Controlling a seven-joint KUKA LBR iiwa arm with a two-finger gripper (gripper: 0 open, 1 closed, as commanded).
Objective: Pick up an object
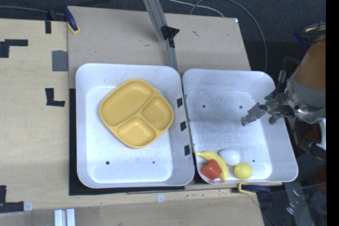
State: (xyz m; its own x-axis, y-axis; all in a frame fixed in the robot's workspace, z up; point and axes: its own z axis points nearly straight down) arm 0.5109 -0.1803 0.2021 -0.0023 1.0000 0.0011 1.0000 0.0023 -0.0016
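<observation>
Over the right bin's [265,82] right edge: pincer [259,113] hanging with nothing between its fingers, spread impossible to tell. Approach step only. Targets clustered at the bin's near edge: banana [217,161], red fruit [211,169], white egg [230,156], yellow ball [243,170]. Next, likely: shift toward them, descend, close.

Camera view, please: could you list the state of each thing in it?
Yellow tray: flat in left bin, compartments bare.
Banana: lying at right bin's near edge.
Red object: against the banana.
White egg: resting beside banana.
Yellow ball: resting near egg.
Gripper: over right bin, holding nothing.
</observation>
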